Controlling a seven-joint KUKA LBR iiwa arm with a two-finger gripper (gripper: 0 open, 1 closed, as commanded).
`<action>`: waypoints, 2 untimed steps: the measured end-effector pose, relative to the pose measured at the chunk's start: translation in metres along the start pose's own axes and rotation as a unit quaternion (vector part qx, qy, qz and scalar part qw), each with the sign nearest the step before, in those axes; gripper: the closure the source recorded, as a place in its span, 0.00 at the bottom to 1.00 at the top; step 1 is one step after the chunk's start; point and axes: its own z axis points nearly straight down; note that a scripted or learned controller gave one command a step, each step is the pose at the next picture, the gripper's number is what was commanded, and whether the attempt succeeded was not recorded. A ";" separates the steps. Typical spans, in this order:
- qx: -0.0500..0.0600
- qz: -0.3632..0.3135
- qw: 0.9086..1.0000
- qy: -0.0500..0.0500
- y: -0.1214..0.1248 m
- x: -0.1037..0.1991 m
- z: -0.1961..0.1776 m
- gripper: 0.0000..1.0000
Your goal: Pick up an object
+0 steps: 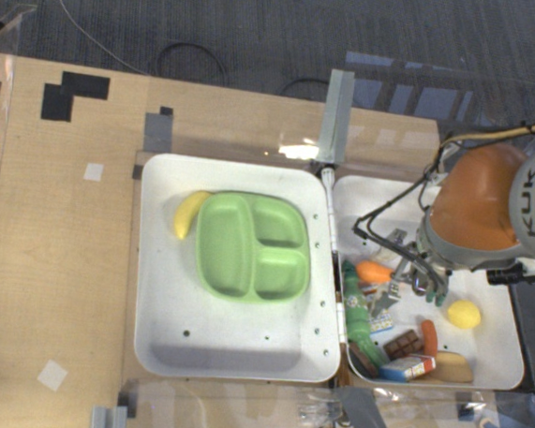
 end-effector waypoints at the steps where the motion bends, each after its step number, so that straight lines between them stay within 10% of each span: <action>1: 0.001 0.015 1.000 0.001 0.002 -0.001 0.000 0.00; 2: 0.001 0.038 0.999 -0.001 0.002 0.002 0.000 0.00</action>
